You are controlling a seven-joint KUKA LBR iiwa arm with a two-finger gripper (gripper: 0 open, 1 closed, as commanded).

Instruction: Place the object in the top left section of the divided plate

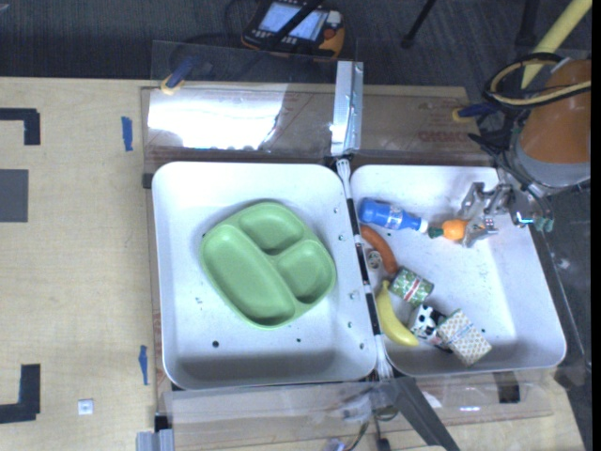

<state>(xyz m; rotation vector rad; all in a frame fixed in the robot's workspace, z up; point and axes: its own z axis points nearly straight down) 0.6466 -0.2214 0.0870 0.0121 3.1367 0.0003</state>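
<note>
You've got a matt green plastic divided plate [269, 263], smooth, w/ soft highlights on its ridges. The bin [188, 336] under it looks like white plastic, semi-gloss. Right of the plate, the blue bottle [390, 217] is shiny plastic and the banana [394, 321] smooth and glossy. Above the plate, a clear glossy sheet [225, 111] throws glare. Left of it, the bench [70, 280] reads as pale wood, matt.

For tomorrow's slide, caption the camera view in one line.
Gripper beside a small carrot in the right bin; green divided plate in the left bin.
</note>
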